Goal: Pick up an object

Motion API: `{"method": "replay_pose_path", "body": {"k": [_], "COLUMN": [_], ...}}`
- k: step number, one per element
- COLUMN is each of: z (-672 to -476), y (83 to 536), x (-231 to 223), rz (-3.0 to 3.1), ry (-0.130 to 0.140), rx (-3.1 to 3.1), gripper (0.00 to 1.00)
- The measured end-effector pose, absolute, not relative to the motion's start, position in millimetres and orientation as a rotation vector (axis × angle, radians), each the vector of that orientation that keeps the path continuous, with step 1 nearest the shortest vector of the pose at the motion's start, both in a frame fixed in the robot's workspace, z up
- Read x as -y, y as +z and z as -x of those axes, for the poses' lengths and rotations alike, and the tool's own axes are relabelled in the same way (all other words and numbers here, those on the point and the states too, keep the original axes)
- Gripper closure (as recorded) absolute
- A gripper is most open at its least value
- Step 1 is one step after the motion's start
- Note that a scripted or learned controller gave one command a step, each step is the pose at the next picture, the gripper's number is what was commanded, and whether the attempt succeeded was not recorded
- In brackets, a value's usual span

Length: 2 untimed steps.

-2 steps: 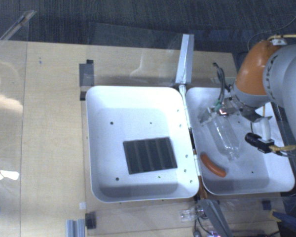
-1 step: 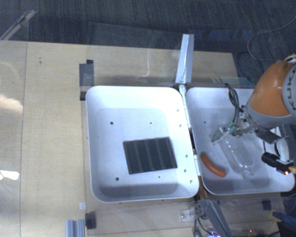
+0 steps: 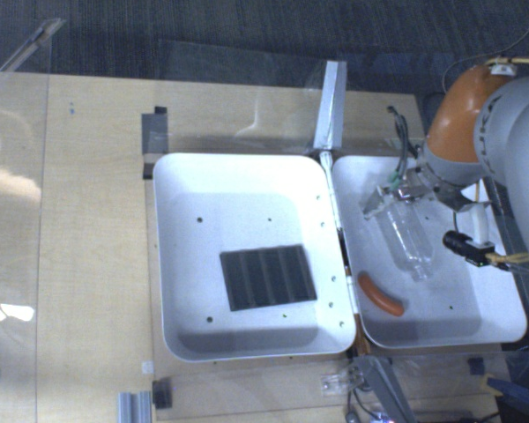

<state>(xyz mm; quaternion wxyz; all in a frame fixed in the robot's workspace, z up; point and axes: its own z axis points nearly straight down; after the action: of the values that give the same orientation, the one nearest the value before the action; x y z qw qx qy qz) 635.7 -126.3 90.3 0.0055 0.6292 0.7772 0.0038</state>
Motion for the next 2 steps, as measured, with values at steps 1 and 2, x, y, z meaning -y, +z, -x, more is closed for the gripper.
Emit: {"method": "replay_pose_path", "body": {"k": [1, 2], "z": [-592.2, -642.3], "y": [91.7, 90.4], "x": [134.4, 109.0], "rz": [-1.695, -1.729], "ry": [0.011, 0.012], "rx": [-2.627, -2.606], "gripper": [0.0, 0.0]}}
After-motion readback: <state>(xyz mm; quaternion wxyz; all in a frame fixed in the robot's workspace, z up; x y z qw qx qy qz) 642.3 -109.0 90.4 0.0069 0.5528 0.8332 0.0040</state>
